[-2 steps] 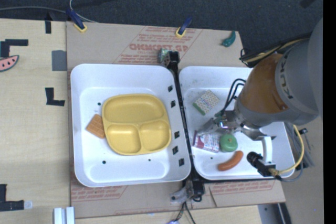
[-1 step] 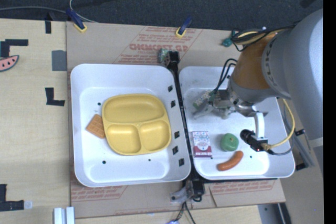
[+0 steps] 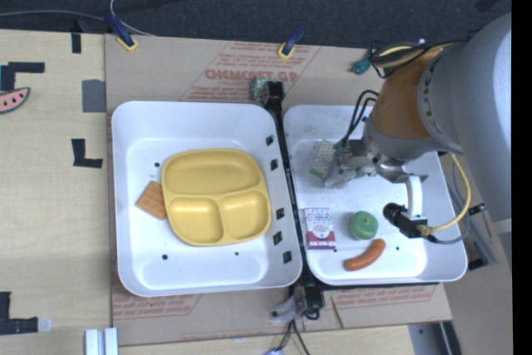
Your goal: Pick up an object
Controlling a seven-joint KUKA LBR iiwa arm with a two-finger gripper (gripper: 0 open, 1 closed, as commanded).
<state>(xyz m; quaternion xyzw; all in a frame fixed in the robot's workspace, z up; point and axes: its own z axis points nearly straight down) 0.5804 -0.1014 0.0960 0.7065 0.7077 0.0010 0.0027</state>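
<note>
In the right bin [image 3: 432,266] lie a small red and white packet [image 3: 318,229], a green round object [image 3: 363,224] and an orange-red sausage [image 3: 365,254]. A greyish-green object [image 3: 322,160] sits near the bin's upper left part. My gripper [image 3: 338,168] reaches down right beside that greyish-green object, low over the bin floor. The wrist and arm above hide the fingertips.
The left bin [image 3: 141,262] holds a yellow three-compartment plate [image 3: 217,195] and a tan cracker [image 3: 151,199] tucked against the plate's left side. Black clips run along the wall between the bins. Cables hang from the arm over the right bin's right side.
</note>
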